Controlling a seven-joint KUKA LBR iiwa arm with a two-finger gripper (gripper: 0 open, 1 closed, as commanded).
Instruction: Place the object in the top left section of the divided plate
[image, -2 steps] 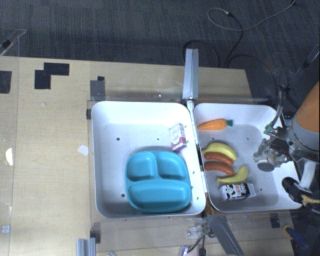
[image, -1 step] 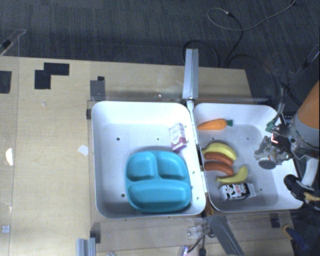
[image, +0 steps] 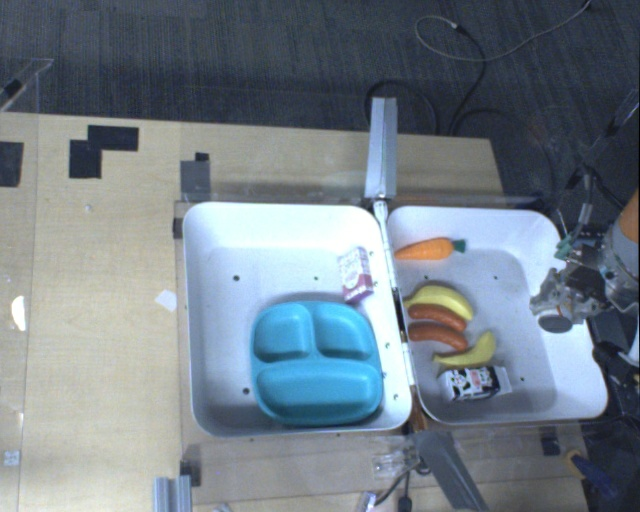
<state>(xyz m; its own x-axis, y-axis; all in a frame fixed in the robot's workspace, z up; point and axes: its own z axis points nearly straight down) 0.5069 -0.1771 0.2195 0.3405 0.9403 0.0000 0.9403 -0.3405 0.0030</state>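
Note:
A blue divided plate (image: 315, 362) lies in the left bin (image: 230, 260), toward its front. Its top left section (image: 283, 332) holds nothing. A small pink-and-white packet (image: 354, 274) rests just behind the plate, against the bin's right wall. In the right bin (image: 510, 265) lie a carrot (image: 428, 249), a yellow banana (image: 440, 299), a reddish sausage (image: 437, 321), a second banana (image: 470, 351) and a small black-and-white carton (image: 470, 382). My gripper (image: 562, 300) hangs over the right bin's right edge, well away from the plate, with nothing visible in it.
A metal post (image: 381, 150) rises behind the divider between the bins. Black markers (image: 100, 148) sit on the wooden bench at the far left. Cables trail across the dark floor at the back.

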